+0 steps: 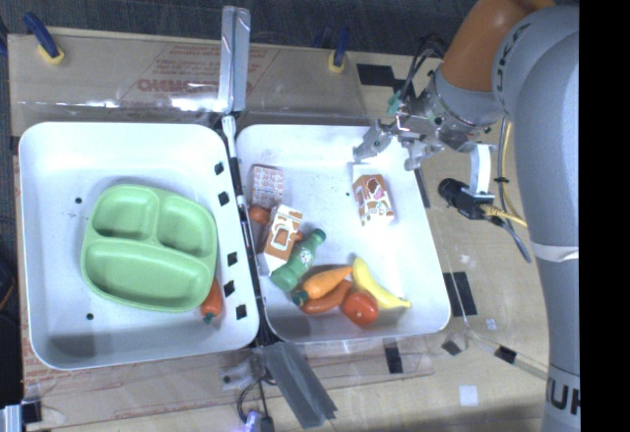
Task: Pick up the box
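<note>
Hanging over the back right corner of the right white bin (423, 317), the metal pincer (387, 140) looks open and holds nothing. The small brown-and-white box (373, 199) lies just in front of it, long side pointing front to back.

From my feed I can't make out how the tool (392, 147) stands at its tip, since the fingers blur into the wrist hardware above the right bin (423, 317). The carrot (213, 299) by the green tray (150, 246) is half tucked under the tray's edge, and the small orange piece (258, 216) between the two cartons is mostly covered. The arm (536, 125) is cut off at the right and bottom edges.
</note>
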